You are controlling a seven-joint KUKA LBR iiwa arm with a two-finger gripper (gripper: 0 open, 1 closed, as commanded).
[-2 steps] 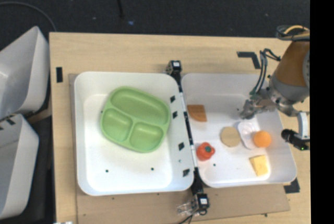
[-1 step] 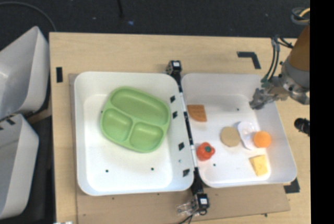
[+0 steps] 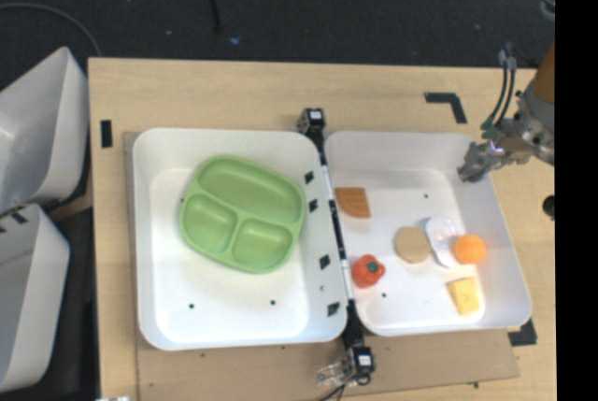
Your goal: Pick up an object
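Note:
The right bin (image 3: 392,147) holds several small food items: a brown toast slice (image 3: 352,202), a tan round cookie (image 3: 412,245), a white cup-like piece (image 3: 441,232), an orange ball (image 3: 470,249), a red tomato with a green stem (image 3: 368,270) and a yellow cheese wedge (image 3: 464,294). My gripper (image 3: 475,162) hangs over the right bin's far right rim, up and to the right of all the items. Nothing shows between its fingers.
The left bin (image 3: 149,296) carries a green divided plate (image 3: 243,214). A black divider with clips (image 3: 327,231) runs between the bins. White containers (image 3: 33,165) stand off the bench's left side. Cables (image 3: 505,86) trail above the wrist.

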